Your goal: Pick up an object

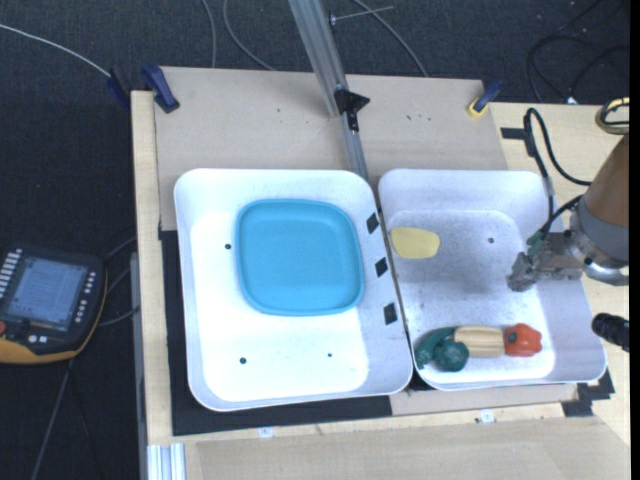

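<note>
In the right bin [470,193] lie a pale yellow flat piece [414,242] near the left wall, and along the front wall a dark green lump [442,352], a tan wooden stick [479,341] and a red-orange piece [522,340] in a row. My gripper [524,272] hangs over the bin's right side, above and apart from the red-orange piece. I see nothing between its fingers.
The left bin [200,298] holds a blue square plate [299,256]. A metal pole [322,43] slants down to the gap between the bins. Blue and yellow clamps [159,88] sit at the bench's back corners. A pendant [45,298] lies on the floor at left.
</note>
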